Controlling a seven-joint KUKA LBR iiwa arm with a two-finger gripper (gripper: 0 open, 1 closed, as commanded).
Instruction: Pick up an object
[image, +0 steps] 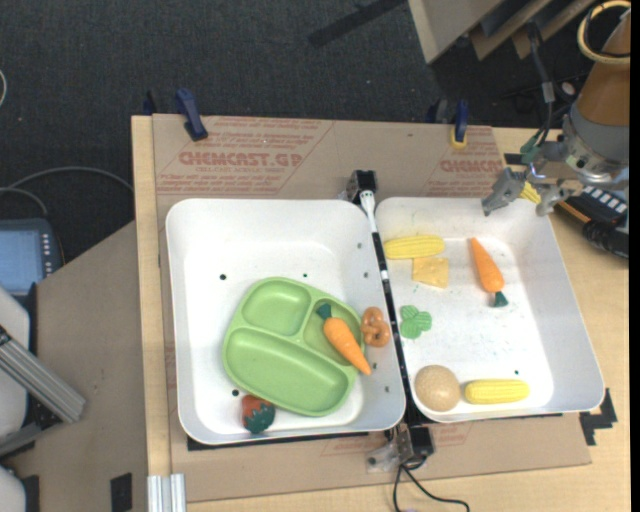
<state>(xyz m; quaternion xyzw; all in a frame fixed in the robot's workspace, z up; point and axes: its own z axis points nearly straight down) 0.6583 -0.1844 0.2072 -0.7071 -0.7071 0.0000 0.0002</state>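
The nearest candidate for pickup is the carrot (487, 269) lying in the right bin (572, 330), upper part, just below the arm's reach; beside it toward the divider sit a corn cob (413, 246) and a pale cheese wedge (432, 272), touching or nearly so. Lower in the same bin rest a green leafy piece (414, 322), a tan round item (436, 387) and a second yellow cob (496, 391). The left bin (190, 300) holds a green divided plate (285, 345) with a second carrot (344, 339) lying across its right edge, a pretzel (376, 326) just beside it, and a strawberry (256, 413) at the plate's lower rim. The claw (512, 188) hangs over the right bin's far rim, carrying nothing; whether its fingers are spread or closed cannot be told. Judgement: the approach step is in hand, with no grasp begun. The next move calls for travel inward over the bin, alignment across the carrot's narrow axis, then descent. The tabletop's (300, 150) brown sheet bears red print reading "CHEMCAST", repeated and partly cut off.
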